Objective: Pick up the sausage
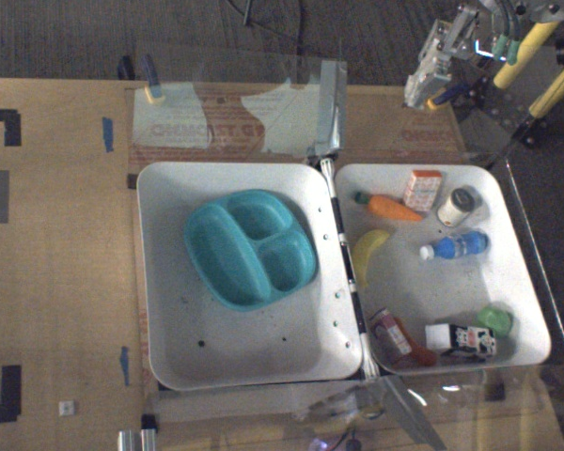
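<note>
- The gripper (430,81) hangs up at 1 o'clock, past the far edge of the right bin (531,280).
- The sausage (395,335) lies at 5 o'clock in that bin, near its front left corner.
- A carrot (393,207) and a banana (368,252) lie by its left wall.
- A teal plate (251,248) sits in the left bin (164,280).

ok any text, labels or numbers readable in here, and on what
No text is readable.
Cardboard sheet behind the bins: reddish print, too blurred to read.
Small carton: orange and white label, too small.
Blue bottle: label too small.
Black and white carton: pattern, no legible words.
</note>
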